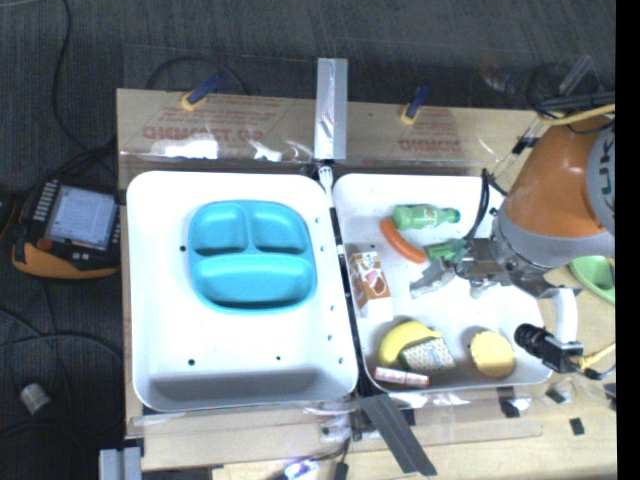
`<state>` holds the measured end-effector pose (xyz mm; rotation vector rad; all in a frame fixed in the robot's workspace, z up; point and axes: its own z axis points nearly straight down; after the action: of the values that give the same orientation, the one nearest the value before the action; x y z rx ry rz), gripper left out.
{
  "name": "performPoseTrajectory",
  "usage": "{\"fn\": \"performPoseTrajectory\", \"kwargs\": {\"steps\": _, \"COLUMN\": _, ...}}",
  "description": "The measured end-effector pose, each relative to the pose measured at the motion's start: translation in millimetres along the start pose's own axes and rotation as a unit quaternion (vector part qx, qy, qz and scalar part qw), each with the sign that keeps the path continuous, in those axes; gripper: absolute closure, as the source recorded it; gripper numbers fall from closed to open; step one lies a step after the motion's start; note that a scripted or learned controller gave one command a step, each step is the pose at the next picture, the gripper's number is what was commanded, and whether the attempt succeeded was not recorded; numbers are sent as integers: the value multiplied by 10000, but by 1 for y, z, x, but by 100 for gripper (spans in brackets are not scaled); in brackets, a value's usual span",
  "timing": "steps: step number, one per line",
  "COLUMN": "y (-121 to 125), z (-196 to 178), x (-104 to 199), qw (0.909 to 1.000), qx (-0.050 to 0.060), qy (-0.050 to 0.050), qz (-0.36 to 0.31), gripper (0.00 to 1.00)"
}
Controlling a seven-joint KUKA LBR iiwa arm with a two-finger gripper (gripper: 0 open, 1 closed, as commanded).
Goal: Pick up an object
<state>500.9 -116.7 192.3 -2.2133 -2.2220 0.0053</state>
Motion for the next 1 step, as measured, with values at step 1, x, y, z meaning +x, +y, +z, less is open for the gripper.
{"fn": "performPoseTrajectory", "kwargs": {"steps": 1, "y": 73, "z": -4, "x": 38, "qw": 10000, "qx": -5, "qy": 4, "qz": -39, "gripper": 0}}
